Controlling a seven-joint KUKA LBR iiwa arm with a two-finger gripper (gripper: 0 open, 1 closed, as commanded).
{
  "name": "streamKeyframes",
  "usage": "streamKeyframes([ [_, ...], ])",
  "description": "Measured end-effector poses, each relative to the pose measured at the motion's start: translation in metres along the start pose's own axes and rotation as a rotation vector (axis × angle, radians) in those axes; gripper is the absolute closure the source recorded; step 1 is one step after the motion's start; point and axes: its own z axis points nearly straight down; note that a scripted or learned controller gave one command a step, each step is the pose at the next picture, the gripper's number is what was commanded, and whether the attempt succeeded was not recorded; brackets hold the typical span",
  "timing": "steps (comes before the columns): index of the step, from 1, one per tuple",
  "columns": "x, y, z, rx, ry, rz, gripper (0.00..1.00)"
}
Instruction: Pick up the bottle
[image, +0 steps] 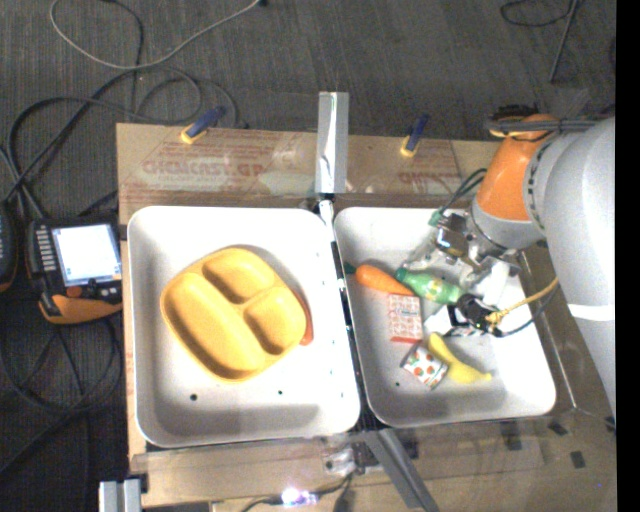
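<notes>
Green bottle (434, 288) lying on its side in the right bin (520, 395), next to a carrot (384, 280), gripper (466, 258) low over its far end, finger state unclear, yellow tray (235, 310) in the left bin (160, 400)

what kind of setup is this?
Likely a robotics lab pick-and-place bench: two white bins on a clamped board, toy items such as a green bottle and banana, loose cables over carpet.

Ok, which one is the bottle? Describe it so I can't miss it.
Look in the right bin, upper middle, just below the end effector. The bottle lies on its side beside the carrot. It is the one green item there.
</notes>
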Motion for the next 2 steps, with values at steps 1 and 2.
streamKeyframes([
  [1,0.0018,0.0003,-0.0098,0.000,0.004,-0.002,1.00],
  [2,0.0018,0.0001,-0.0095,0.001,0.004,-0.002,0.00],
])
